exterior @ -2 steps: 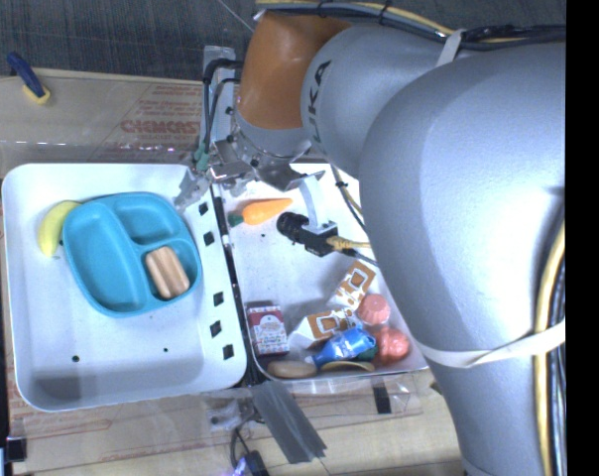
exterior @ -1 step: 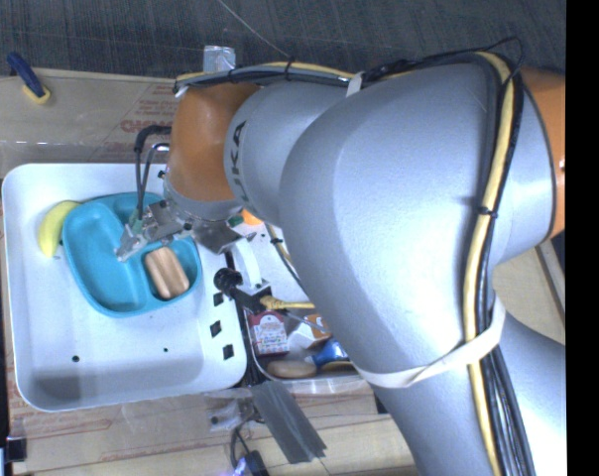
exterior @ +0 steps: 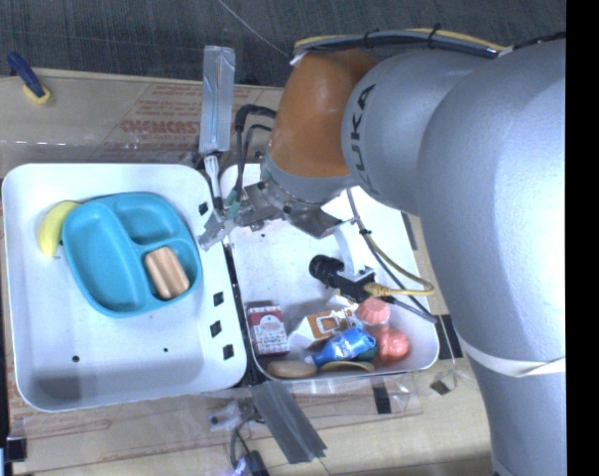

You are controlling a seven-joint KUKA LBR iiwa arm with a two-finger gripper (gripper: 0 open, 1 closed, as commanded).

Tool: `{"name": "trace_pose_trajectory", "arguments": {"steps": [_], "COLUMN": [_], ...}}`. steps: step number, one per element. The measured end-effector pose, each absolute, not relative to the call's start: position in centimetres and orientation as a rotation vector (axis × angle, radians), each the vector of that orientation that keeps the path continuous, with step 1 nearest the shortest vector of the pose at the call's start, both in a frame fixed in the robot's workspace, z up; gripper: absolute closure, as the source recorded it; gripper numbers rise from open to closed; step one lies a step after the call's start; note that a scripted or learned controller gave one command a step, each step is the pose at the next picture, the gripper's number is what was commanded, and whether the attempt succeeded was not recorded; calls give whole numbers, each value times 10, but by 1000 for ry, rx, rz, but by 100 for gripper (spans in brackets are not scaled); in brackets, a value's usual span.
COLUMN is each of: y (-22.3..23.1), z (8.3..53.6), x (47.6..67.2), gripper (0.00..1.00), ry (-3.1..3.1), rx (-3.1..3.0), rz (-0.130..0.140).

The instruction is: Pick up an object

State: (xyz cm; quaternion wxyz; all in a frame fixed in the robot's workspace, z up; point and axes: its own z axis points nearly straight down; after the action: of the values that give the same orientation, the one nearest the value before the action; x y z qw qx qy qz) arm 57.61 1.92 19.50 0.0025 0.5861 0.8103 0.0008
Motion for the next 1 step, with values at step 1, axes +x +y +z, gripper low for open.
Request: {"name": "trace_pose_trajectory", "arguments": {"steps": [1], "y": [36], "z": [191], "x": [604], "gripper": [0], "ry": [2613], "rx": [1746], "rz": [-3]}}
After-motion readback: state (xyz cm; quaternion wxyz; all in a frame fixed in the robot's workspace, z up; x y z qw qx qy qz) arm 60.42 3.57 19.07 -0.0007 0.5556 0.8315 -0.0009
